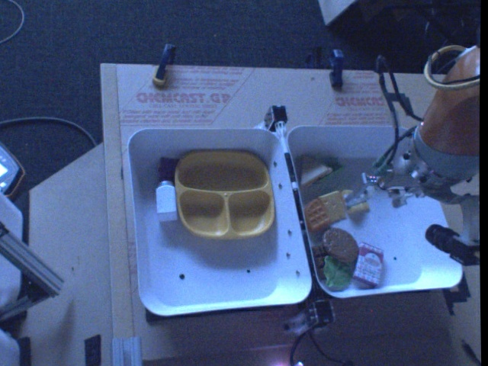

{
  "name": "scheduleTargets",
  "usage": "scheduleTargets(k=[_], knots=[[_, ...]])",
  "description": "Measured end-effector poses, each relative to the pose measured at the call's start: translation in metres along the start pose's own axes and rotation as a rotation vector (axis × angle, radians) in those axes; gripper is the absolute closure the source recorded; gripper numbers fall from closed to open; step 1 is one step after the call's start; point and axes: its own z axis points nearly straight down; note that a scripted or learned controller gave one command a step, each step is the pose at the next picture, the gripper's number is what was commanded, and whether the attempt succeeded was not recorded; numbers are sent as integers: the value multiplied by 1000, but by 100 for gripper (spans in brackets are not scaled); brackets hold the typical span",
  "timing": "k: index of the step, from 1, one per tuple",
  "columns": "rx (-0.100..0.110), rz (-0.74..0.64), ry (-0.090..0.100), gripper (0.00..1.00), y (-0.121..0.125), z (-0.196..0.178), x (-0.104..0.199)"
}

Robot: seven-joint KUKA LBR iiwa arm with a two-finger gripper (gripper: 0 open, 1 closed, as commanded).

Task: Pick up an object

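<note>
Two white bins; tool (381, 180) hovers mid-right over yellow cheese-like block (333, 204), grip state unclear. Approach step; next, descend precisely.

Both bins (145, 204) look like smooth white plastic with a soft sheen. The yellow tray (225, 193) in the left bin is glossy plastic. The worktop (114, 128) around them is matt, printed board, like cardboard.
</note>
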Motion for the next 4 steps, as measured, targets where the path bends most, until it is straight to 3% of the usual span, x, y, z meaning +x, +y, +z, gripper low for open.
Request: scheduleTargets(k=[1,3,4], knots=[[-12,-2,-2,0,2,-6,0],[-5,-1,0,0,-5,120,-1],[-9,-1,-1,0,-5,141,0]])
